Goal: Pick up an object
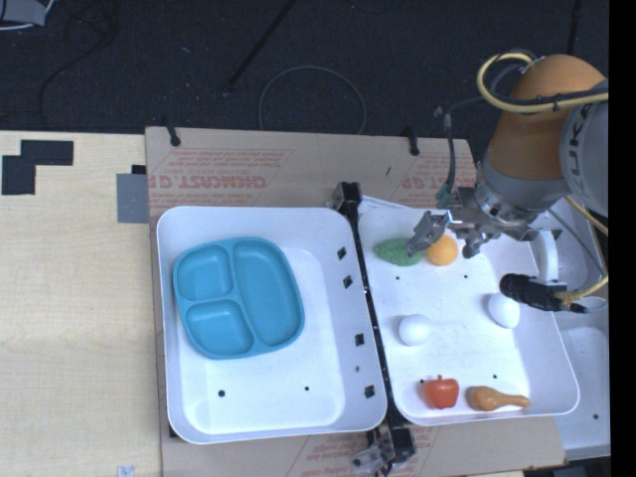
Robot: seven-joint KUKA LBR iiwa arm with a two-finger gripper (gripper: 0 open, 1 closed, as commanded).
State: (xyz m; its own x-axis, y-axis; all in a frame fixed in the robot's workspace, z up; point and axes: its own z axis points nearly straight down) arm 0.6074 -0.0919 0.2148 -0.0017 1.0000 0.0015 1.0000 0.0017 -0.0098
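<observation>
The end effector (441, 240) hangs over the far part of the right bin (459, 358). Its two fingers stand apart, one on either side of an orange ball (443, 253). The ball sits in the gap between them, at their tips. Whether either finger presses on it cannot be told from this slanted view, nor whether the ball rests on the bin floor or is lifted off it.

Just beside the end effector, on the side away from the arm, a flat green piece (397, 252) lies on the bin floor, close to the ball. Its exact shape is hard to make out.

Further from the end effector, toward the view's bottom, a white egg-shaped thing (413, 329) lies near the middle of the same bin. A second white egg (503, 310) lies off to the arm's side of it, near the bin's right wall.

Further still, along that bin's near edge, a red tomato-like fruit (440, 393) sits upright, and a tan drumstick (495, 398) lies just beside it on the arm's side.

Well apart from the end effector, across the two rims where the bins meet, the left bin (318, 391) holds a blue divided plate (238, 296) with three compartments. It lies flat.

Both bins rest on a sheet of cardboard (248, 172), which lies on the pale surface (70, 306).
</observation>
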